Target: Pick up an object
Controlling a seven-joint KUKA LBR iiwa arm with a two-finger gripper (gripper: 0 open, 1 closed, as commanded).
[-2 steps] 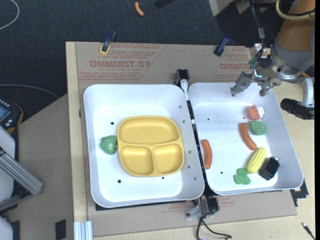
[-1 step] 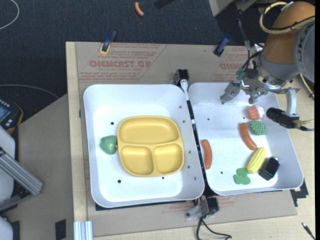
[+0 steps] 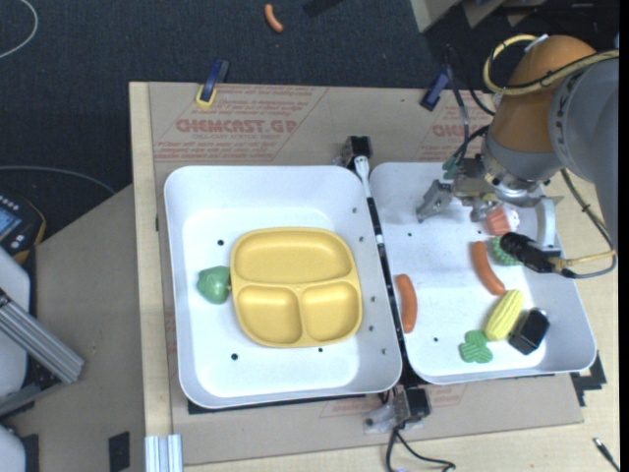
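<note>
Across the counter (image 3: 295,116), cardboard is showing red "CHEMCAST GP" lettering (image 3: 236,124). At three o'clock, the claw (image 3: 501,209) is hanging over the right bin (image 3: 432,362); its grip I cannot tell. Just below, an orange sausage (image 3: 486,266) is lying at four o'clock.

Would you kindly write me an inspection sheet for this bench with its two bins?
Surface: cardboard-covered bench bearing left bin and right bin.
Job's things: in the left bin, a yellow divided tray and green toy; in the right bin, an orange sausage, second sausage, corn cob, green piece, black block.
Clutter: small orange piece on the floor.
Grippers: gripper over the right bin's far end; state unclear.
Cables: yellow cable on the arm; black lead at the near edge.
Surroundings: dark carpet.
</note>
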